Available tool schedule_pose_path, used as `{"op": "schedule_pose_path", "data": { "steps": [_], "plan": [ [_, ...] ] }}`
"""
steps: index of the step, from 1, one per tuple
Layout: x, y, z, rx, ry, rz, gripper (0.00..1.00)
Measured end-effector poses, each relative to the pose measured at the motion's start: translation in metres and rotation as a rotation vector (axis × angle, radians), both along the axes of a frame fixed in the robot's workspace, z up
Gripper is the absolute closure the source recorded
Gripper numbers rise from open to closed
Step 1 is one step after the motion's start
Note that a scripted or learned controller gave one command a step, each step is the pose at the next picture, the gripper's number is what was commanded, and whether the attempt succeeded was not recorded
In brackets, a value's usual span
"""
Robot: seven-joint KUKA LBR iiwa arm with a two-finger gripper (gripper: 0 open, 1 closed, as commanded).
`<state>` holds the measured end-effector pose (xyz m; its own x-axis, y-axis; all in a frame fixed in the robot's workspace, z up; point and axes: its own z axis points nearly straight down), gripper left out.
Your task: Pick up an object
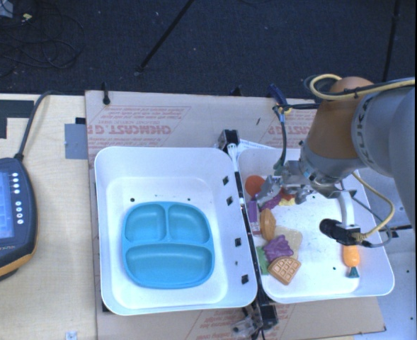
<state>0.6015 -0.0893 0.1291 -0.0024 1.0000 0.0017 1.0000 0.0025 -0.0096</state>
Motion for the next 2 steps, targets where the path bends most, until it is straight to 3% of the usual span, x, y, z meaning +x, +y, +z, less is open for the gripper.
{"op": "schedule_pose_path", "data": {
  "steps": [1, 2],
  "plan": [
    [-0.0245, -0.0036, -0.0411, -0.014, -0.016, -0.009, 0.0],
    [-0.0253, -0.001, -0.0337, -0.004, -0.005, -0.011, 1.0]
  ]
}}
